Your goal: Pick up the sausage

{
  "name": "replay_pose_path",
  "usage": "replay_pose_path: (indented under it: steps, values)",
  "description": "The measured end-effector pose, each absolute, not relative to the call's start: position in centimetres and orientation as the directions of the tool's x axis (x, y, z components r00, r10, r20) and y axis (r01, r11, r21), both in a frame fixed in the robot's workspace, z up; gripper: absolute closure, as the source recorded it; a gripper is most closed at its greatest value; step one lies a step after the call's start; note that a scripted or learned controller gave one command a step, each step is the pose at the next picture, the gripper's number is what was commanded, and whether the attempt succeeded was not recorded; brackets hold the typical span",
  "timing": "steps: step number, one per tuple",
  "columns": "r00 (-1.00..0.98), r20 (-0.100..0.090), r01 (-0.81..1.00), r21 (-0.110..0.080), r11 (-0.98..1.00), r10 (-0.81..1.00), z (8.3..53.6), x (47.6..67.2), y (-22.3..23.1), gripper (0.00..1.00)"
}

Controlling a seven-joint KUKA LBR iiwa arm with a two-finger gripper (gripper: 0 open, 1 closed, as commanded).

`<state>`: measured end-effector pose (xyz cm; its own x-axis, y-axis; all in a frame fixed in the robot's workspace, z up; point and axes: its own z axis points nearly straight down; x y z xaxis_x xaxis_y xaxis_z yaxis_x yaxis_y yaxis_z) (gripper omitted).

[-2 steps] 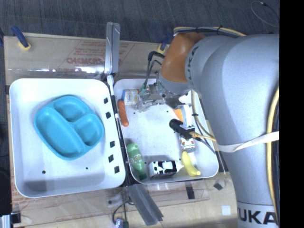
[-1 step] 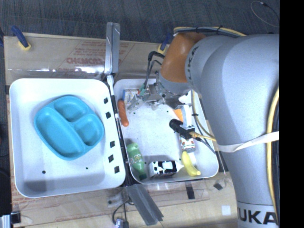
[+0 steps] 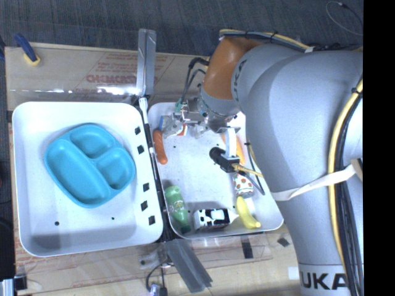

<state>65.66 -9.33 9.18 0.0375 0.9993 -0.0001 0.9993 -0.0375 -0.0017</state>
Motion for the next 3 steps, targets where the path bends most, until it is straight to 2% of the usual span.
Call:
replay_pose_path:
  steps: [3]
  values:
    - [0.037, 0.0, 0.999, -0.002, -0.037, 0.999, 9.18, 65.67, -9.3, 0.0]
